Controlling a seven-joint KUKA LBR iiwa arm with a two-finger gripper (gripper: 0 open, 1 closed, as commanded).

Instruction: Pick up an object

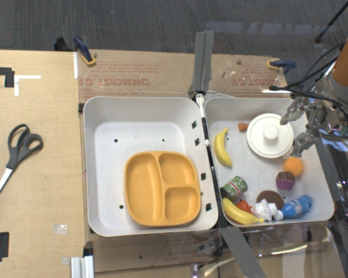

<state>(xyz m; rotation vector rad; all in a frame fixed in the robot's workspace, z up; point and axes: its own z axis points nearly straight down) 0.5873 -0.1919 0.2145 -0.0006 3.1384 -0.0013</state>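
The pincer (300, 127), fingers spread and gripping nothing, is hanging beside the white lid (269, 135), right of frame, seemingly lining up a grab.

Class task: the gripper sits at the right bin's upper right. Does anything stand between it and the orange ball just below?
Nothing visible does. The gripper hangs beside the white lid, and the orange ball lies in open bin floor just below it, with the purple cup beyond.
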